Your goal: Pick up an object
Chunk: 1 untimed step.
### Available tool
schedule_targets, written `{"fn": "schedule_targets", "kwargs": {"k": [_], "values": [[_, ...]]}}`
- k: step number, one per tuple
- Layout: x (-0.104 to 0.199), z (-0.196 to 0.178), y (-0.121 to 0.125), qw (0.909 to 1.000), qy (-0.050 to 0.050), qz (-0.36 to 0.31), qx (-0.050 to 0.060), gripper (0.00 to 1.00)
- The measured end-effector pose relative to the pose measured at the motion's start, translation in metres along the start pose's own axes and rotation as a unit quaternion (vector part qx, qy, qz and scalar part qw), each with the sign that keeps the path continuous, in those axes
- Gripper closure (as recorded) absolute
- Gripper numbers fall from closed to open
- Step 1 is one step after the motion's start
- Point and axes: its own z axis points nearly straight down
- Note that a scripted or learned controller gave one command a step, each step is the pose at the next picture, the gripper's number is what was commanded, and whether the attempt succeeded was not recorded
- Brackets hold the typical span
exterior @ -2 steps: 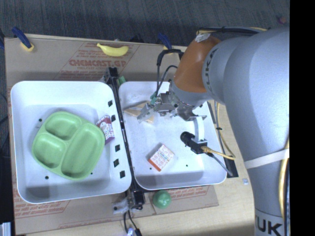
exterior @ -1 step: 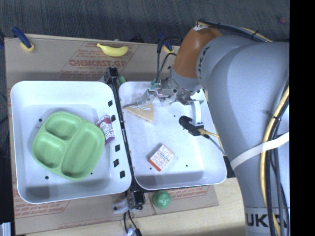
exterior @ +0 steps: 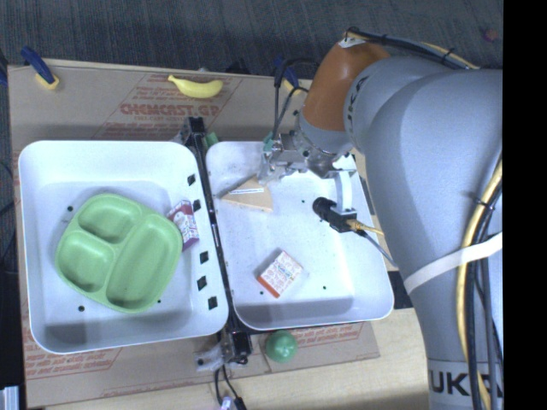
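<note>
A flat tan wedge (exterior: 249,196) is seen at the upper left of the right bin (exterior: 376,301), its long axis pointing left-right. The gripper (exterior: 275,156) is poised just above it; its spread cannot be told. A small rectangular orange-and-white carton (exterior: 279,273) lies lower, angled diagonally.

fixed overhead camera, slanted down on both white bins (exterior: 34,229), arm (exterior: 427,169) entering from right

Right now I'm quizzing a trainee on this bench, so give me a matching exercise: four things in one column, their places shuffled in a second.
Things:
1. green plate
2. banana
3. green ball
4. small box

Places:
A. on the cardboard in front of the bins
B. in the right bin
C. in the left bin
D. on the cardboard behind the bins

Pairs: 1-C, 2-D, 3-A, 4-B
</note>
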Motion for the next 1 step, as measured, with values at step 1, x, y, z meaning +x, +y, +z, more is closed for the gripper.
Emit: {"fn": "schedule_targets", "kwargs": {"k": [1], "values": [[0.0781,-0.0857,-0.0017,1.0,0.0,0.003,0.003,1.0]]}}
